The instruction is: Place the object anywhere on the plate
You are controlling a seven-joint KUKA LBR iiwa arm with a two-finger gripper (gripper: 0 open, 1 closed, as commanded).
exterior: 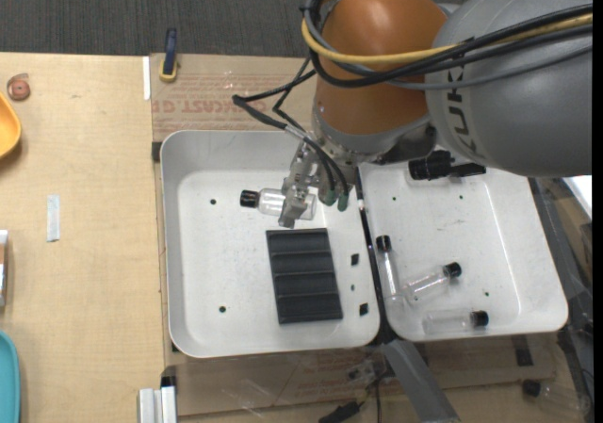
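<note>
Two shallow white bins sit side by side on the worktop (pixel 75 223), the left bin (pixel 188 252) holding a dark ribbed plate (pixel 303 275) near its centre. The arm (pixel 452 63), grey with an orange band, enters from the right and bends down over the far edge of the bins, its wrist tilted toward the left bin. The gripper (pixel 294 203) hangs just beyond the plate's far edge, and whether the jaws are wide or narrow cannot be told. A clear vial with a black cap (pixel 262 199) lies on its side on the bin floor, touching or just beside the gripper tip, apart from the plate. The right bin (pixel 509 223) holds three more clear vials (pixel 429 282). Cardboard lines the worktop under the bins; dark carpet lies beyond the far edge.
</note>
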